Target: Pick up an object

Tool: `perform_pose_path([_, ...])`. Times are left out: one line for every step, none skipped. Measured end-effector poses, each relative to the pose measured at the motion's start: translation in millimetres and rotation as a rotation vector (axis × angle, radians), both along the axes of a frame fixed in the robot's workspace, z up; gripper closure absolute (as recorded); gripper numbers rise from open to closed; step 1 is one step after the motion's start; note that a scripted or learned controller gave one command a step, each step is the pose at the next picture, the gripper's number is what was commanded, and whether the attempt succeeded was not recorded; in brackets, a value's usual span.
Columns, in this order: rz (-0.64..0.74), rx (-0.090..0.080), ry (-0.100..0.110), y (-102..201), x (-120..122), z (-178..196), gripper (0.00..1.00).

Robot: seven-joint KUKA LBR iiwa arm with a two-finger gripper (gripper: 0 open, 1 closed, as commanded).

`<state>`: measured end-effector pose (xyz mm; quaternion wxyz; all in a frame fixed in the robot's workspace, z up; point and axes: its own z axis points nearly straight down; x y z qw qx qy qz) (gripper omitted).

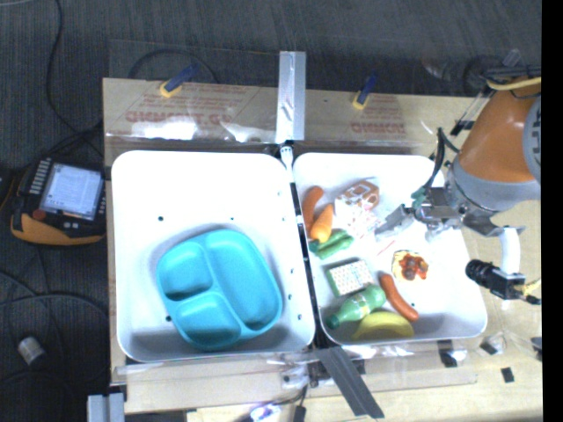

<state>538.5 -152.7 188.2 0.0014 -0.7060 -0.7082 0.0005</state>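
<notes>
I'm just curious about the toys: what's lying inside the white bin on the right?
The right bin holds toy food: carrots, a banana, a sausage, a green bottle, a pizza slice and small packets. Anything beneath the pile is hidden.

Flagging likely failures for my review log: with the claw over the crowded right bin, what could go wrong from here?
1. The toys lie packed: the carrot, green vegetable and wrapped snack touch, so the claw may catch two or nudge neighbours.
2. It hangs near the snack's edge, so a descent might clip it off-centre.
</notes>
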Motion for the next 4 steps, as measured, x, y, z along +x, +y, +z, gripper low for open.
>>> perform_pose_path([0.057, -0.007, -0.013, -0.2, 78.3, -98.6, 0.0])
perform_pose_path([0.058, -0.007, -0.015, 0.6, 79.3, -87.7, 1.0])
perform_pose_path([0.052, -0.004, -0.002, 56.8, 77.3, 99.2, 1.0])
perform_pose_path([0.054, -0.006, 0.0, 57.3, 77.6, 107.9, 1.0])
